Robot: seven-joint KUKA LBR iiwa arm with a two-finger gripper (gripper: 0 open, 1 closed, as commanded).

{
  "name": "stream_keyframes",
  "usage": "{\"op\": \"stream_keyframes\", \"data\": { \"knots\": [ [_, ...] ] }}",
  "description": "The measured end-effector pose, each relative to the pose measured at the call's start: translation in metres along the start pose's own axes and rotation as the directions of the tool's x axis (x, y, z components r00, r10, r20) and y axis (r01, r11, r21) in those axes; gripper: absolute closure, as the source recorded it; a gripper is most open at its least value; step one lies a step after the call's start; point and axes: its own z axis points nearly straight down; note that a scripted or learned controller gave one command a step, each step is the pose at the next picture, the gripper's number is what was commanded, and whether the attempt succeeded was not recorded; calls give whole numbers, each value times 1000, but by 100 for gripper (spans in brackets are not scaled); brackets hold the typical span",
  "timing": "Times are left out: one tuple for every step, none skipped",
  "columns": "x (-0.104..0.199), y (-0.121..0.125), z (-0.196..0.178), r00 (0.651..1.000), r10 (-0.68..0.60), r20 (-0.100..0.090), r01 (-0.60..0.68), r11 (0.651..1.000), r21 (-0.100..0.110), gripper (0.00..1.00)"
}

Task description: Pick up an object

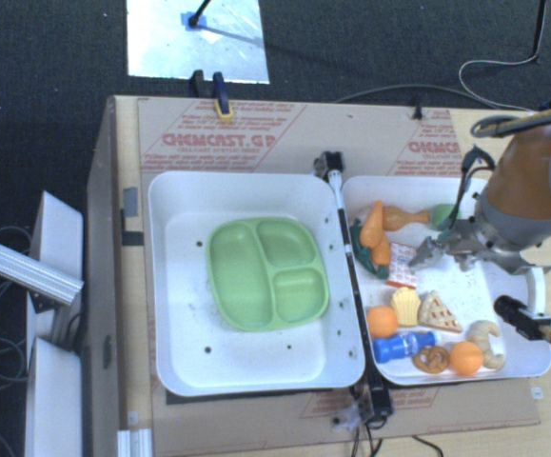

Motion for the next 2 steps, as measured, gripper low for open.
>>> {"op": "stream_keyframes", "data": {
  "knots": [
    [-51, -72, 11, 1000, 1, 1, -1, 1000, -1, 0],
    [20, -29, 42, 1000, -4, -2, 4, 1000, -2, 0]
  ]
}}
